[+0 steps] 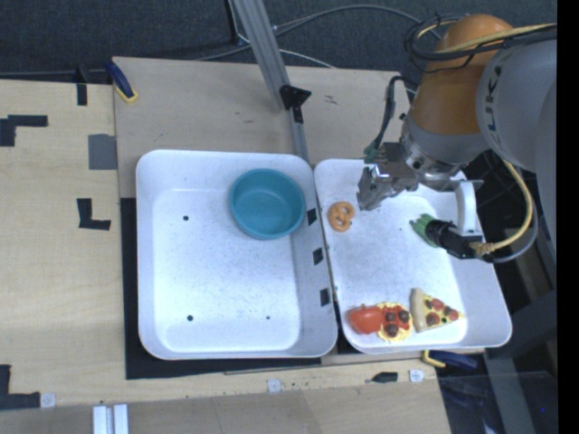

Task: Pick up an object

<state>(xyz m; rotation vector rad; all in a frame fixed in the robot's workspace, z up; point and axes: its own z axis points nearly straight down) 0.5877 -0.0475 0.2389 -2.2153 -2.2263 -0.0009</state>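
Note:
My gripper (368, 195) hangs over the upper part of the right bin (398, 260), just right of a small orange pretzel-like piece (341, 215) that lies near the bin's left wall. A green object (423, 227) lies to the right of the gripper, partly hidden by the black cable fitting. At the bin's front lie a red tomato-like piece (365, 318), a dark berry cluster (394, 322) and a pizza slice (431, 310). A blue bowl (266, 203) stands in the left bin (217, 278), at its upper right.
A grey metal pole (271, 52) slants down to the gap between the bins. Black cables (434, 30) loop around the wrist at the upper right. Black clips (318, 256) sit along the wall between the bins.

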